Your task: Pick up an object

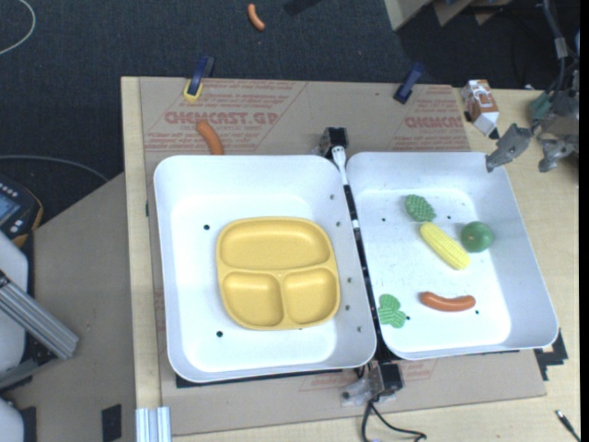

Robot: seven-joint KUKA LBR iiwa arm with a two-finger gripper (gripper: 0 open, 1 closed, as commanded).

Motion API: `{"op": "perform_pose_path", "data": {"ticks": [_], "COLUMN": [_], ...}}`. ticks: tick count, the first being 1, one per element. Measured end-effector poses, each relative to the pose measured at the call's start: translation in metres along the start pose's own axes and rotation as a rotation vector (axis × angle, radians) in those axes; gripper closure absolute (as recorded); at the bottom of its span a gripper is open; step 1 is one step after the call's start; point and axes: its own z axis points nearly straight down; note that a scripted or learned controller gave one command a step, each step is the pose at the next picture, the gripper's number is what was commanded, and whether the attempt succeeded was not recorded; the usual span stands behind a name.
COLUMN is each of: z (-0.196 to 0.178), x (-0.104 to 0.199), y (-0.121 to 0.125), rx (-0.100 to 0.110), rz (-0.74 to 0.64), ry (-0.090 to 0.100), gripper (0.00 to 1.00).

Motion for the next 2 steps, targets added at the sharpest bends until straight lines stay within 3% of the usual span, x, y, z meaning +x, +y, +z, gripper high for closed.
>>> {"op": "perform_pose_path", "data": {"ticks": [1,2], "z": [-0.008,0.055], "x": [0.001,0.001], "y": [0.002,0.006], "rx": [-0.013,-0.006], "rz": [-0.004,-0.004], "ry": [-0.003,-0.001], "gripper": [0.0,0.0]}}
